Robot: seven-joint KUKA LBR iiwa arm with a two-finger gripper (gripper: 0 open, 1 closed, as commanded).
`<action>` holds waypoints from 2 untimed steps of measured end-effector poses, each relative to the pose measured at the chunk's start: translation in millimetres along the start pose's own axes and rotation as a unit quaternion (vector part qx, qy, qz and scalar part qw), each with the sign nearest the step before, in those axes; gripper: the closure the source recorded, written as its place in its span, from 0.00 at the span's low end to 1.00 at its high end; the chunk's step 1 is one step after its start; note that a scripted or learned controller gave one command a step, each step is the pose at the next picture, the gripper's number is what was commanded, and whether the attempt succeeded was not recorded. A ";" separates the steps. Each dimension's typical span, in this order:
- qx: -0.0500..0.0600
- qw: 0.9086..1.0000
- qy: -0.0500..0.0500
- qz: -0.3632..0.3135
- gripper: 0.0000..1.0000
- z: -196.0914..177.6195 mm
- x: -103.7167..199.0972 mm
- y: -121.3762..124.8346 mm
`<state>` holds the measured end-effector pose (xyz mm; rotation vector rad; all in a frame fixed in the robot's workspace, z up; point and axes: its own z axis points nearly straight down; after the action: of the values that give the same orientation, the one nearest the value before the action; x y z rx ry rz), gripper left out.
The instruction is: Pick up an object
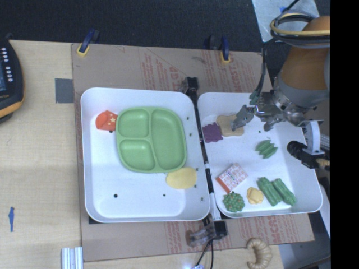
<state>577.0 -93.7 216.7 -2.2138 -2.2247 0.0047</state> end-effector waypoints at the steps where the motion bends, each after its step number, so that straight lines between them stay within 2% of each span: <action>1: 0.006 1.000 -0.001 0.002 0.00 125.2 -65.9 5.9; 2: 0.001 1.000 -0.001 0.003 0.00 125.0 -122.2 -20.3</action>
<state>556.7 -216.0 91.7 -2.2210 -2.2169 0.0091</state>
